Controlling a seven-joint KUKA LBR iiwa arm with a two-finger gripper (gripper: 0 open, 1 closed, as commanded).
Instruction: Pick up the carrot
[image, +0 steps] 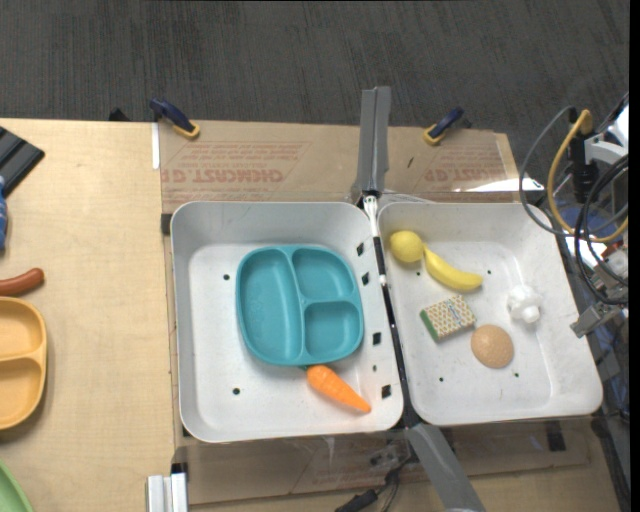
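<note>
so you have two shallow white bins side by side across the middle of the frame, resting on brown cardboard (300, 160) that two blue-and-yellow clamps hold down near the top, one at upper left (175, 117) and one at upper right (443, 124). the left bin (200, 400) sits at centre, the right bin (560, 400) just beside it, with a grey bar (374, 140) running up from the seam between them.

inside the left bin you see a teal divided plate (298, 303), three compartments, lying flat and a little turned. the carrot (337, 388) lies on the bin floor at the lower centre of the frame, just below the plate's lower right corner, close to it or touching, its thin end pointing toward the lower right.

in the right bin, from the top down, you find a yellow lemon (405, 246), a banana (452, 272) just beside it, a small green-and-tan box (448, 317), a tan egg-shaped object (492, 346) and a small white crumpled lump (523, 305).

at the far left edge sit an orange divided plate (18, 365) and a reddish sausage (20, 281) above it.

cables (590, 190) hang at the right edge. you cannot tell the state of the fingers.
</note>
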